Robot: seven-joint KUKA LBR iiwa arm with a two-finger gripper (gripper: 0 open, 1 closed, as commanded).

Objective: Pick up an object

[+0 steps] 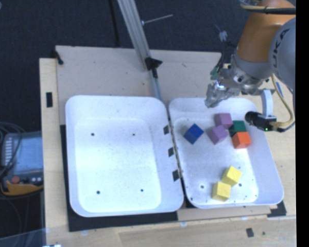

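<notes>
Lying nearest the frame's bottom in the right bin (272, 185), two yellow cubes (226, 183) touch corner to corner. Further up, right of centre, sit a blue cube (193, 134) alone, then purple cubes (220, 127) packed beside green and orange ones. All look light, stiff and slightly grippy (probably foam): pinch opposite flat faces; blue seems easiest. The gripper (214, 98) hovers over the bin's far rim; its opening I cannot tell.

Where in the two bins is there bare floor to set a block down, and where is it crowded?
The left bin has bare floor wall to wall. In the right bin, free floor lies between the blue cube and the yellow cubes. Crowded: the purple, green and orange cluster below the claw.
</notes>
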